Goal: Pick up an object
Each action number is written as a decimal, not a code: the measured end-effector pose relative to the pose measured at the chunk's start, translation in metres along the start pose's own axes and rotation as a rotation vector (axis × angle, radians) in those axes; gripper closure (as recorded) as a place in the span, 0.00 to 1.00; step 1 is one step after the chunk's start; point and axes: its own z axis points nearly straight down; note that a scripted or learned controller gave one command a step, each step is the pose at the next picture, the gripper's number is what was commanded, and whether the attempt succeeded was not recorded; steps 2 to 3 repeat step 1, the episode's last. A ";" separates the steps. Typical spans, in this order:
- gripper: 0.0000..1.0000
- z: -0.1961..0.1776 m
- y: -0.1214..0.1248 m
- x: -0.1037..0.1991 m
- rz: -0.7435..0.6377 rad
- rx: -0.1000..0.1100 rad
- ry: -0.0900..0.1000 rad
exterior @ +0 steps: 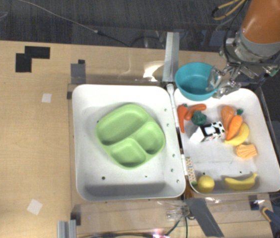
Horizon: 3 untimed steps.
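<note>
Gripper fingers clamp the right rim of a teal bowl at the right bin's far-left corner; no readable writing shows.

Orange-banded grey arm, yellow cables above, metallic pincer at its tip.

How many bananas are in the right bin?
2: one banana lies along the bin's near edge beside the lemon; the other banana lies mid-right, against the carrot.
</note>
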 end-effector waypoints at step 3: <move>1.00 -0.017 -0.028 0.033 -0.183 -0.012 0.017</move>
